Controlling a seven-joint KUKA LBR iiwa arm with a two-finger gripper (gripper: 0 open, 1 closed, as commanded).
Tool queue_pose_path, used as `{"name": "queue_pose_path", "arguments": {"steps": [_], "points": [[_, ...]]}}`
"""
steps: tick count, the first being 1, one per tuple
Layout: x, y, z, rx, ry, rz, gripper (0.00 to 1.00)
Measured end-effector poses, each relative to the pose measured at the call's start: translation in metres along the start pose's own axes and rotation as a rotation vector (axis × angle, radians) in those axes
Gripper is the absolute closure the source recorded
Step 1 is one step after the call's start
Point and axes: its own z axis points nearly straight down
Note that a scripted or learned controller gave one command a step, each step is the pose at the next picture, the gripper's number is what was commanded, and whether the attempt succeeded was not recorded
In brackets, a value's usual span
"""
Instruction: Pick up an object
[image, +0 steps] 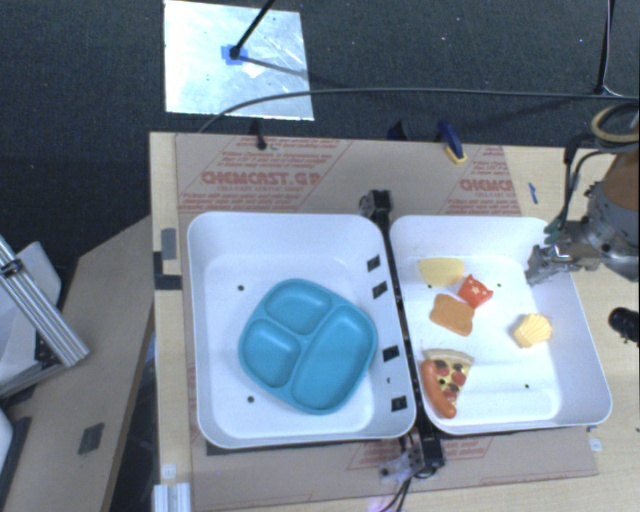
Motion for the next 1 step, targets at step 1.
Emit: {"name": "queue_pose_path", "arguments": {"steps": [1], "points": [[-0.0005, 0.0021, -0.0544, 0.0, 0.0, -0.002, 1.0]]}}
